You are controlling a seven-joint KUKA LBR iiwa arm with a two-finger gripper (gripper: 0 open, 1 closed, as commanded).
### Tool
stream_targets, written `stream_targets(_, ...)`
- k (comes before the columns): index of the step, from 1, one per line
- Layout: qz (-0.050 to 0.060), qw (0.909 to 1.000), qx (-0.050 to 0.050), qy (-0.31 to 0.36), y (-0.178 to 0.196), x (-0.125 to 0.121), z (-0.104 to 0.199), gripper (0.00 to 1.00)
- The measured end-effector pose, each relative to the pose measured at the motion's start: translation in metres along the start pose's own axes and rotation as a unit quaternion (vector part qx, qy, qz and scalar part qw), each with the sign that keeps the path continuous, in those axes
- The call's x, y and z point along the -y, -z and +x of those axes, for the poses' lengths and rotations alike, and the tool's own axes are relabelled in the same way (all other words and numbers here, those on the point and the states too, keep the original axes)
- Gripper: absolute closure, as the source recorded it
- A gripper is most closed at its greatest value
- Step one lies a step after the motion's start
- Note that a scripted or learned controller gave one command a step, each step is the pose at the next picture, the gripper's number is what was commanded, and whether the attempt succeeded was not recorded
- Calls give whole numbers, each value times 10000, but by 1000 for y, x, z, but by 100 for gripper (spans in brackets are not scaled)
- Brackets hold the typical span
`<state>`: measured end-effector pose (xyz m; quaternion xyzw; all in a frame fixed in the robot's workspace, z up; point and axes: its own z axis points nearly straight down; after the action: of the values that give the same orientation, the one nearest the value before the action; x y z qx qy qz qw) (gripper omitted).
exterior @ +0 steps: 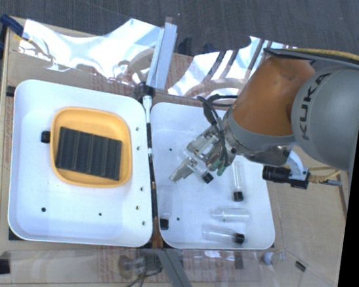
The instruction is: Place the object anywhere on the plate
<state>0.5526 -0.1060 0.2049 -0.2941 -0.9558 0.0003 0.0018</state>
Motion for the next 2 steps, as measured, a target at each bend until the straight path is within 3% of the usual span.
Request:
stream_targets(1,-1,9912,1,1327,-8,30,37,0)
stream_targets(2,0,9910,6,1342,2,29,36,100)
